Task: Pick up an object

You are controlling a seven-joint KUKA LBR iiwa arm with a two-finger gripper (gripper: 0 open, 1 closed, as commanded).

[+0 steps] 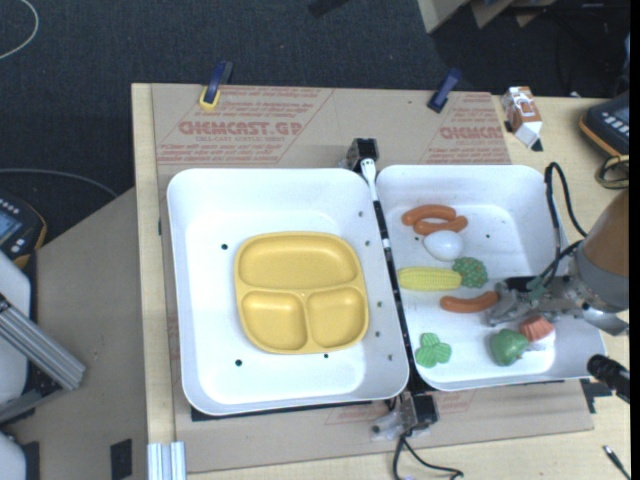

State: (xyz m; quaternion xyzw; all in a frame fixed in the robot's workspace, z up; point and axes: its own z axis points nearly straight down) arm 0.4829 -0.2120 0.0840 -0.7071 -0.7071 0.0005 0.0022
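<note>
The right bin [520,193] holds several toy foods: a red sausage [432,215], a white egg [443,243], a corn cob [430,279], a broccoli floret [470,271], an orange-red sausage [466,304], a leafy green piece [433,349] and a green pepper [507,347]. A small red-and-white piece [541,329] lies by the pepper. My gripper [515,308] is low in this bin near its right side. It sits just above the green pepper and at the right end of the orange-red sausage. Nothing shows as lifted.
The left bin [200,268] bears a yellow divided tray [300,290]. A black divider clip [364,154] sits between the bins at the back. A cable [556,208] loops over the right bin's far right rim. The arm body [610,263] stands at the right.
</note>
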